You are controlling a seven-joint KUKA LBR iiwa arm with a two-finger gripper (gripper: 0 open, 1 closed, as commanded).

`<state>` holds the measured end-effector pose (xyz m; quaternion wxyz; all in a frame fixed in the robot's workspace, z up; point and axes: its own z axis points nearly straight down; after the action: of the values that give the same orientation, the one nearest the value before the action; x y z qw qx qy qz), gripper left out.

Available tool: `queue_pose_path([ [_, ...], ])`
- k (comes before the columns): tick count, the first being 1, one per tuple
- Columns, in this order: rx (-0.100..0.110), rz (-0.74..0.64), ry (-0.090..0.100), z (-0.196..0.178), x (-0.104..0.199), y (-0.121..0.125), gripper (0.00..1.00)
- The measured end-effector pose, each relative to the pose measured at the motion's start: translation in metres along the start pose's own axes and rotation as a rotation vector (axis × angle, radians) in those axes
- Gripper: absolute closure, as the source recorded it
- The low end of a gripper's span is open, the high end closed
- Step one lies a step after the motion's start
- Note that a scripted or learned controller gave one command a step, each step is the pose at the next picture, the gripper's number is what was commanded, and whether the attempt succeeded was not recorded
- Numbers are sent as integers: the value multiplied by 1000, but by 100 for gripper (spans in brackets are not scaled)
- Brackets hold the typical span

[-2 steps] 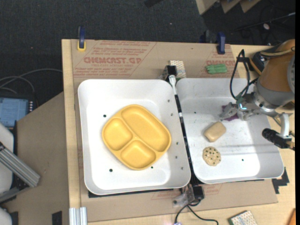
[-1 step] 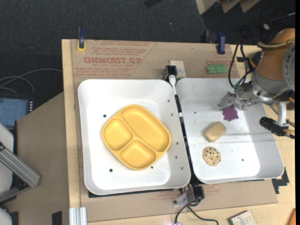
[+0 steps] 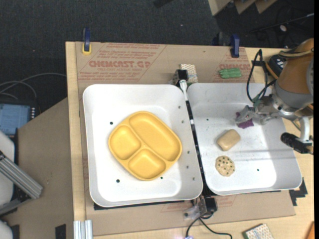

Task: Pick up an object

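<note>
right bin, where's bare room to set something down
Bare floor runs along the right bin's near edge, right of the cookie, and in its far left corner by the divider. The far right is crowded: the gripper sits over a purple piece, with the tan block just below.

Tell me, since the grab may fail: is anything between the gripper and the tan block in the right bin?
Nothing visible. The gripper sits over a purple object near the right bin's back, and bare bin floor separates it from the tan block. The cookie lies beyond the block.
</note>
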<state>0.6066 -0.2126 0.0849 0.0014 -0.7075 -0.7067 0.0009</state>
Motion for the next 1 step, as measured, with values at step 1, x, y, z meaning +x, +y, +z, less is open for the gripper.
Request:
queue_pose_path([
  [1,-6,-1,-3,-11,0,2,100],
])
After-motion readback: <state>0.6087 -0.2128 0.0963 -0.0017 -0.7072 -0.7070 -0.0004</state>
